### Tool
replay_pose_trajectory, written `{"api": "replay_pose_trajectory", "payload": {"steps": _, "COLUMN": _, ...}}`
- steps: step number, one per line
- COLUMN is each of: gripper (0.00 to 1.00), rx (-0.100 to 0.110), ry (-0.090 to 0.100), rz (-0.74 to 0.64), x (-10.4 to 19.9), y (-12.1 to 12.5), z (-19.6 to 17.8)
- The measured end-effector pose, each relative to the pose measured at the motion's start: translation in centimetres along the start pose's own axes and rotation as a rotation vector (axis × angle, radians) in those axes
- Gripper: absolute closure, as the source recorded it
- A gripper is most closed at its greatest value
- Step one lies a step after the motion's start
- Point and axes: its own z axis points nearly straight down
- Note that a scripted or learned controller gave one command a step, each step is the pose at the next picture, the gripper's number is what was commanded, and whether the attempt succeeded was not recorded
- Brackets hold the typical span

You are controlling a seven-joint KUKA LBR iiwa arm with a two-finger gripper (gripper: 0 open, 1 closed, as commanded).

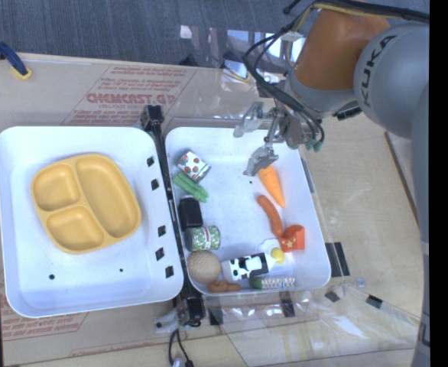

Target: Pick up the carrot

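The carrot (272,186) is a short orange cone. It lies in the right bin (224,147) near its right wall, with the thick end pointing up toward the arm. My gripper (253,142) hangs over the bin's upper right part, just above and left of the carrot. Its fingers are spread open with nothing between them. The lower fingertip (259,161) sits close to the carrot's top end; I cannot tell whether they touch.
Below the carrot lie an orange-red sausage shape (270,214) and a red block (293,238). The right bin also holds a strawberry-print can (193,165), a green pod (189,186), a green can (205,238), a beige ball (203,267) and a cow-print toy (247,267). A yellow divided plate (82,201) sits in the left bin.
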Motion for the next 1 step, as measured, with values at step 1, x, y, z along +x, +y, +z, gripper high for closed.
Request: {"api": "replay_pose_trajectory", "payload": {"steps": 1, "gripper": 0.0, "rx": -0.001, "ry": 0.004, "rz": 0.158, "x": 0.53, "y": -4.57, "z": 12.32}}
